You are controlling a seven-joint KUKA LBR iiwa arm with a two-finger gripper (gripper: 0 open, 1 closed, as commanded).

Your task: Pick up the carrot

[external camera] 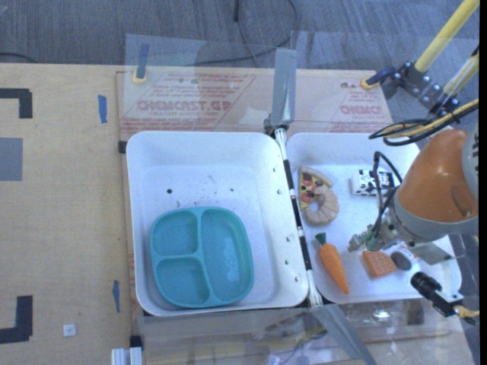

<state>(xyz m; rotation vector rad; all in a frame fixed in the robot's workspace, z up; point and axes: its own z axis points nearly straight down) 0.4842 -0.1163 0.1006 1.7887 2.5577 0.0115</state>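
An orange carrot [332,268] with a small green top lies in the right bin [346,149], close to its left wall and front edge, pointing toward the front. My gripper [365,241] hangs low over the same bin, a short way right of the carrot and slightly behind it, apart from it. The grey arm with its orange band [435,182] comes in from the right and hides the bin's right side.
In the right bin are also a pizza slice [316,196] behind the carrot, a small white and black piece [365,182] at the back, and an orange square cracker [377,264] under the gripper. A teal divided plate [202,258] sits in the left bin [198,150].
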